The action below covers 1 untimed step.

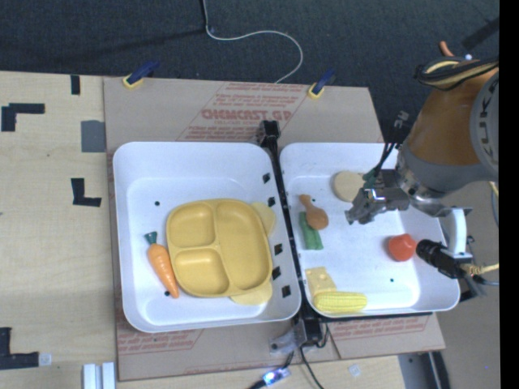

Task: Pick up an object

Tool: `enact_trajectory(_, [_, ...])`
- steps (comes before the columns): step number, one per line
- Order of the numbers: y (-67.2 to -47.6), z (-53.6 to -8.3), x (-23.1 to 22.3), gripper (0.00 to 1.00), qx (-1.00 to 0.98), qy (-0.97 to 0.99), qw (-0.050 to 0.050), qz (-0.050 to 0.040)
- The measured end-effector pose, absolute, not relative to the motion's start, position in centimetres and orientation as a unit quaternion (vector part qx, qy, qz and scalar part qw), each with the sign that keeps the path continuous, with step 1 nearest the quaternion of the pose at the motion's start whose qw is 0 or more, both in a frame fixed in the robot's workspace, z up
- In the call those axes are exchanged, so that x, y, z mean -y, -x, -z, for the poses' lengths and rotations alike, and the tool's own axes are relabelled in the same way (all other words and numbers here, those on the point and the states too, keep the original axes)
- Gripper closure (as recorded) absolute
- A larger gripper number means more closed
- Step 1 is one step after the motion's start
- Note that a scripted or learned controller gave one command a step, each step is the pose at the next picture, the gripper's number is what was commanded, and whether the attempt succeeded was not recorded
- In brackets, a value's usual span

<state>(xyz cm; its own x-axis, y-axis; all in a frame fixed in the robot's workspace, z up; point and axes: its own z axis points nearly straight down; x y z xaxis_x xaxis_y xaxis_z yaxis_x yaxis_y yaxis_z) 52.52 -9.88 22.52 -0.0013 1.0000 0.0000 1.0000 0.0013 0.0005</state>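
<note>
Over the right bin (430,302), the gripper (359,211) hangs low above bare floor; whether it is open or closed cannot be determined, and nothing shows in its grasp. Nearest candidates: drumstick (313,213) and green piece (310,233) just beside it, tomato (401,247) near. Pick-up judged not yet accomplished; grasp and lift remain.

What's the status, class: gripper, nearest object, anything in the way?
Gripper hovering in right bin, nothing seen between fingers. Nearest: tan drumstick and beige round piece. Tomato lies clear; path unobstructed.
</note>
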Motion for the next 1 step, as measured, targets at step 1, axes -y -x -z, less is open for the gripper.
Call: enact_trajectory(1, [-55.37,-21.75,6.21,1.0,-0.709,-0.705,-0.001,0.0002])
